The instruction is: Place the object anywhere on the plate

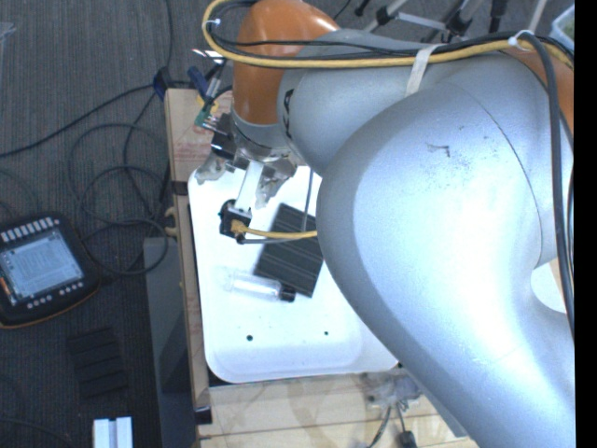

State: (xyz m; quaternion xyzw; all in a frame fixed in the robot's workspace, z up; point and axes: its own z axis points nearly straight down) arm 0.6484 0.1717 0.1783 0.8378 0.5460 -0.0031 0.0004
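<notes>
On the floor left of the table you see a teach pendant [37,267], well clear of the work. In the white bin [280,357], a clear tube with a dark cap [256,287] lies just left of a black ribbed block [291,255]; which is the task's object you can't tell. The gripper [256,183] hangs above them, its fingers' state unclear. No plate is identifiable; the arm's grey bulk [448,231] blocks everything rightward.
</notes>
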